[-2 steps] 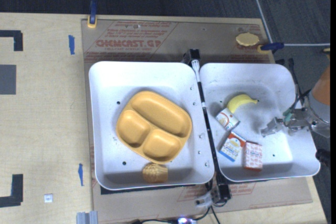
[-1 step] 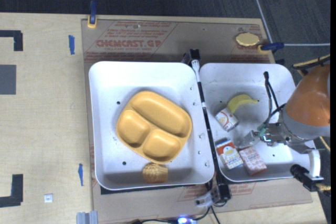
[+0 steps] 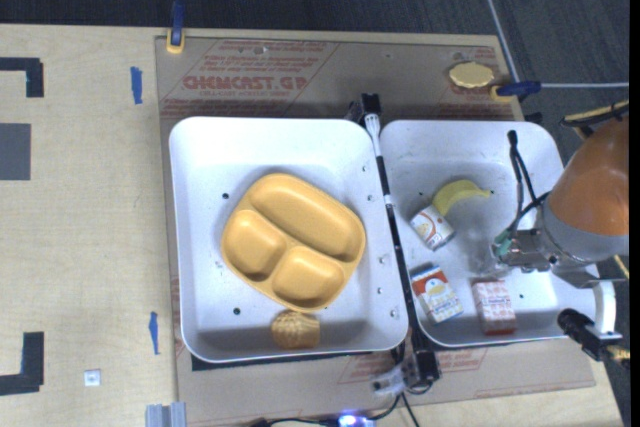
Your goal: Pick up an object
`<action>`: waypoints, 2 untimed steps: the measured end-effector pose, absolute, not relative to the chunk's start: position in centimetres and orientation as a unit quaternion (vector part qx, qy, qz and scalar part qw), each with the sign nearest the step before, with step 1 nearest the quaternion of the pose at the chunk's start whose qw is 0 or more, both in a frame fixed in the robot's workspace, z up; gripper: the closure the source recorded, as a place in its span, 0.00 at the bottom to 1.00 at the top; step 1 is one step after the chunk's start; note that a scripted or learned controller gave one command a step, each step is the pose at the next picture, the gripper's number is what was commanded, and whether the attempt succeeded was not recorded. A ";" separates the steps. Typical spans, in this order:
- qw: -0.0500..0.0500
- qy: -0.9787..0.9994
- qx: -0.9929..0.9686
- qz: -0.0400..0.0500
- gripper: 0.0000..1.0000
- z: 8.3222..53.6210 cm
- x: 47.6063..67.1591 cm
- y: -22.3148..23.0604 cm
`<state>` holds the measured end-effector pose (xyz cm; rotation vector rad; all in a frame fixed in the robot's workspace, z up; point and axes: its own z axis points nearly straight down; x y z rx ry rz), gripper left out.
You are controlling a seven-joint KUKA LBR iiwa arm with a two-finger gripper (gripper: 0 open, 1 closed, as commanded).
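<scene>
Camera view: end effector (image 3: 505, 250), grip state I cannot tell, hangs above the carton (image 3: 494, 304), light, stiff and crushable, best pinched across its narrow sides.

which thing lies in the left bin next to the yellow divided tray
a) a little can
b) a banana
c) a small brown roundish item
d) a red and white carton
c: the small brown roundish item sits by the near edge of the yellow divided tray in the left bin; the banana, can and cartons lie in the right bin.
</scene>
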<state>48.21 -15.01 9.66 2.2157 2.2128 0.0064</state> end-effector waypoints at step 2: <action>0.001 0.708 0.707 0.001 0.00 18.5 50.8 -6.6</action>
